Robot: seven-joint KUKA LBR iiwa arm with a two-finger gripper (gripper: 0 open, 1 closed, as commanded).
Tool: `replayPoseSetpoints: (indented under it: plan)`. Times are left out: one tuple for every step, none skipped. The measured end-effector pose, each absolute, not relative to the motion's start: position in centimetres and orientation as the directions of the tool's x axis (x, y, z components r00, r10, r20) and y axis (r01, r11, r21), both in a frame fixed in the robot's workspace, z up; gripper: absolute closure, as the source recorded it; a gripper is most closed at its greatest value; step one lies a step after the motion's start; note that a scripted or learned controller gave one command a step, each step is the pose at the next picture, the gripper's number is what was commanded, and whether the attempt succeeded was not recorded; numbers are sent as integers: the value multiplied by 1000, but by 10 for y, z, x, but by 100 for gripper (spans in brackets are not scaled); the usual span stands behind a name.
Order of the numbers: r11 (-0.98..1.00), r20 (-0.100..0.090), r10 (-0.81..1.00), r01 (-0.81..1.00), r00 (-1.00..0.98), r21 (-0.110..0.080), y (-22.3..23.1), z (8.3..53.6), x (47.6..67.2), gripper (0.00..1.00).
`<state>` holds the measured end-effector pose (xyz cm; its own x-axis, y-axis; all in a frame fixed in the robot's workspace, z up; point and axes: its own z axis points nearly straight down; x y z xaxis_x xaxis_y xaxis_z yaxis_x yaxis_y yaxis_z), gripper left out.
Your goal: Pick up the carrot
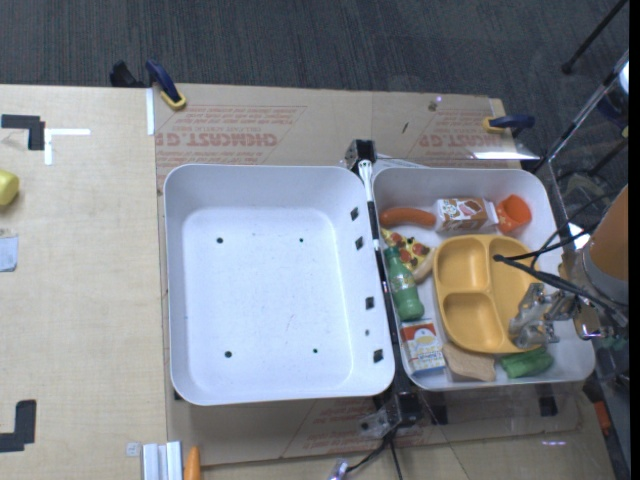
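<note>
Over the right bin's (pixel 560 203) lower right I read my gripper (pixel 532 320) as mid-approach above the yellow tray (pixel 468 298), jaw state indiscernible, nothing visibly held; the carrot (pixel 407 216) lies well apart toward the far rim, so next I must traverse there.

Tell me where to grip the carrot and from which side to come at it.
Grip the carrot across its orange body, coming straight down. It lies in the right bin's far corner, between the wall and the snack box, so sideways approaches look blocked.
</note>
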<state>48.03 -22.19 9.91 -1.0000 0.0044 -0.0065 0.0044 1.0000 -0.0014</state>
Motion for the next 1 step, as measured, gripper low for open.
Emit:
replayPoseSetpoints:
  plan:
    - [1000, -20, 1, 1, -1000, -3, -221, 101, 485, 0]
